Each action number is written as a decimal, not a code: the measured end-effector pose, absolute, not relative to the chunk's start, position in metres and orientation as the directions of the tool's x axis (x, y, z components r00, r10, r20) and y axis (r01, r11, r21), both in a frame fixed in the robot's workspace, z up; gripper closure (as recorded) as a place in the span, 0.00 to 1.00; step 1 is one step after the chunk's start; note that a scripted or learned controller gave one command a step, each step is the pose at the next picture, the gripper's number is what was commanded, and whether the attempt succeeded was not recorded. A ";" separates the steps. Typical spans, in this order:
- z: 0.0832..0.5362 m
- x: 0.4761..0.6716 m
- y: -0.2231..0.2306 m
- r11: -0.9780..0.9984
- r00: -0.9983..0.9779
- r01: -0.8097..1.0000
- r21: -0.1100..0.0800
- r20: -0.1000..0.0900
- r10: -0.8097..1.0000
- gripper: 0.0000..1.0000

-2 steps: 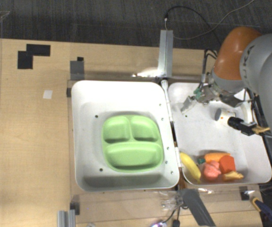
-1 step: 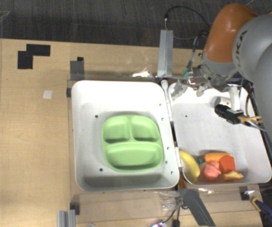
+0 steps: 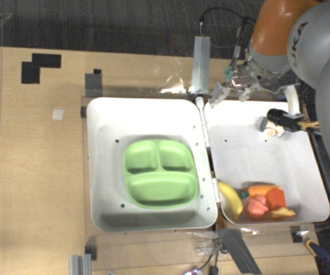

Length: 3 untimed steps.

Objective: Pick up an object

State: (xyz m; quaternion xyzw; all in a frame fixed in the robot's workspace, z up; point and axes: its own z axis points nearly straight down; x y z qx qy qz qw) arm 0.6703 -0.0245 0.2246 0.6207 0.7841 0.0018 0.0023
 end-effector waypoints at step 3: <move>0.101 0.675 -0.200 0.376 -0.376 0.927 0.012 -0.007 0.927 1.00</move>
